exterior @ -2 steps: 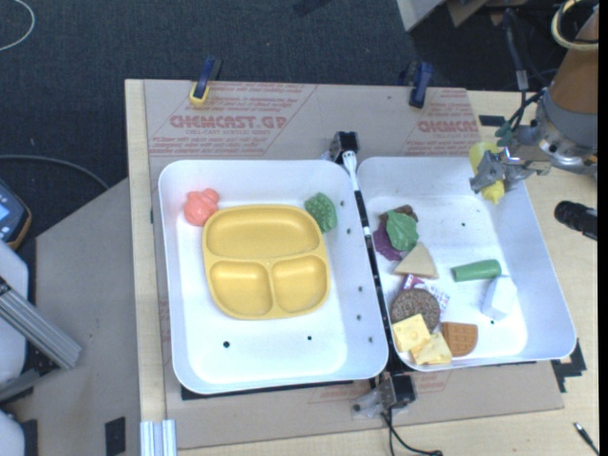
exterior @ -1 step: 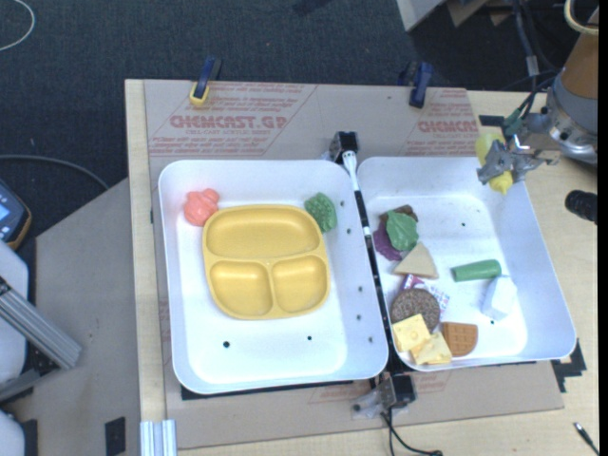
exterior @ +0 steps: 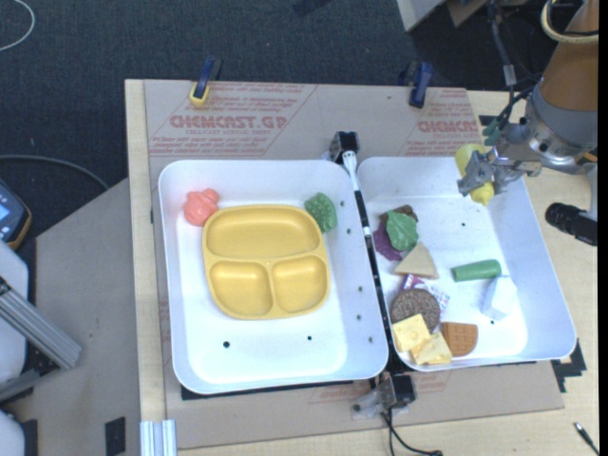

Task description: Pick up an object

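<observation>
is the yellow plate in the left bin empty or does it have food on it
Empty. All three compartments of the yellow plate show bare; the toys lie beside it.

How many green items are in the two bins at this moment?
3: a leafy piece in the left bin beside the yellow tray; a leaf and a cylinder in the right bin. Others may be hidden.

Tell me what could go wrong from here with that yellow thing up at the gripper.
1. The yellow object sits at the gripper above the right bin's far rim; if the hold is poor, it could fall outside the bin.
2. The arm works close to that rim and might clip it.
3. The food pieces crowd the left side, so any next pick there may grab two.
</observation>
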Controlling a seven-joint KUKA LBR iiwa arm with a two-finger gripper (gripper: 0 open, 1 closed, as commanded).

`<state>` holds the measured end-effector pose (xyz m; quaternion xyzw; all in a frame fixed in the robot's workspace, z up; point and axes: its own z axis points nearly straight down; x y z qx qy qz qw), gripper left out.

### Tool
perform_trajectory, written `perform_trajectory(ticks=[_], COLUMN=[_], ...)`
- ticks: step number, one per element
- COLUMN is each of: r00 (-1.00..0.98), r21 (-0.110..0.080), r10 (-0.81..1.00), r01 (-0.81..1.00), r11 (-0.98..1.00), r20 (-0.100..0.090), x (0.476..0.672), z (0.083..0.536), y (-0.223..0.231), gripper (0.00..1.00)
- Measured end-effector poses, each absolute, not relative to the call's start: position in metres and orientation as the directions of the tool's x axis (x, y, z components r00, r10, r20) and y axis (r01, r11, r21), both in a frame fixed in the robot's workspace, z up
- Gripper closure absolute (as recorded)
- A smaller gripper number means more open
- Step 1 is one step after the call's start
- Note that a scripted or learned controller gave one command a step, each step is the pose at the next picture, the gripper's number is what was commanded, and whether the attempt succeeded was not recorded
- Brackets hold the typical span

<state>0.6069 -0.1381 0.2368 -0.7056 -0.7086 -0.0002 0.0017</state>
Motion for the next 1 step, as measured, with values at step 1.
perform_trajectory(ticks=[1], r00=[-0.004], r21=[-0.003], r10=[1.000], r01=[1.000], r11=[0.004], r20=[0.003], x=[0.5854], z=[0.2414], y=[-0.0965], gripper=[1.00])
